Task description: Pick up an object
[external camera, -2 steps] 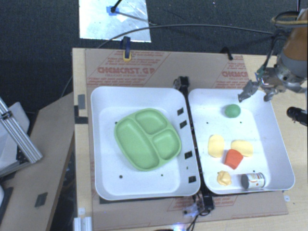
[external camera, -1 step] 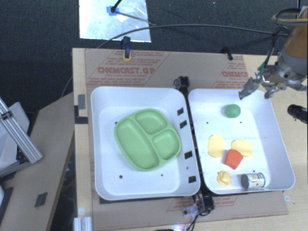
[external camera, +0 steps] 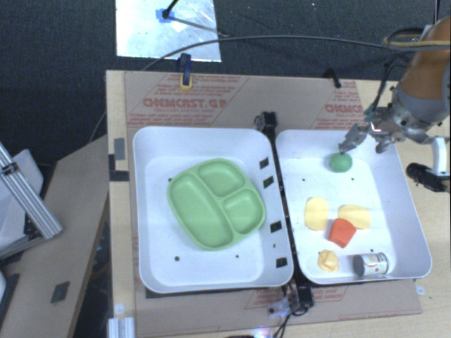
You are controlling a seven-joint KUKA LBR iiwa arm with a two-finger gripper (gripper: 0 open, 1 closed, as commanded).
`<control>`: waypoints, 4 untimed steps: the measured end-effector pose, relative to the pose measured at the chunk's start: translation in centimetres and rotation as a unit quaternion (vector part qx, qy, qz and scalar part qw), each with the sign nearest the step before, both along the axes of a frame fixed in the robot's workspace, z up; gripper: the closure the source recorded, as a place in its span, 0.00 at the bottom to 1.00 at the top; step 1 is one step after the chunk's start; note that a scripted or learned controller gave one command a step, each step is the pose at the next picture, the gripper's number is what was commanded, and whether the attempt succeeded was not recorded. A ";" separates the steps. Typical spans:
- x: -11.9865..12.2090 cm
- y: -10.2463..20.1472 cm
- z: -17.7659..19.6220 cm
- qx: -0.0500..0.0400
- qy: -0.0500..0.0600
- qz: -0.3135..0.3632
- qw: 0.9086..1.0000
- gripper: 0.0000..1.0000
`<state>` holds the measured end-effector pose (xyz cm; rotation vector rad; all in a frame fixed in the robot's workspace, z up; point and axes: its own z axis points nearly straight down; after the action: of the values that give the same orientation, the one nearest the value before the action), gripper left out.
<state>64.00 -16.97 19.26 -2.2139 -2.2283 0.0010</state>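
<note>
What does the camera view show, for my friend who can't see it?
A robot gripper hovers by a green ball in the right bin, which also holds yellow and orange toy foods and a small can. The left bin holds a green divided plate.

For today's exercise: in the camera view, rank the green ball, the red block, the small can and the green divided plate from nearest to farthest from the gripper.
Measured from the gripper:
1. Green ball, right bin, just below-left of the gripper.
2. Red block, middle of the right bin.
3. Small can, right bin's front edge.
4. Green divided plate, in the left bin.
</note>
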 end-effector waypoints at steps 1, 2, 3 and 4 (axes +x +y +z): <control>-0.1 -0.1 -4.1 0.000 0.000 -0.002 1.000 0.00; 0.7 -0.7 -9.5 0.000 0.000 -0.002 1.000 0.00; 0.6 -0.8 -8.2 0.000 0.003 -0.001 1.000 1.00; 1.2 -1.7 -2.4 -0.001 -0.004 -0.003 1.000 1.00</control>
<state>65.24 -18.68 16.85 -2.2249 -2.2281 -0.0057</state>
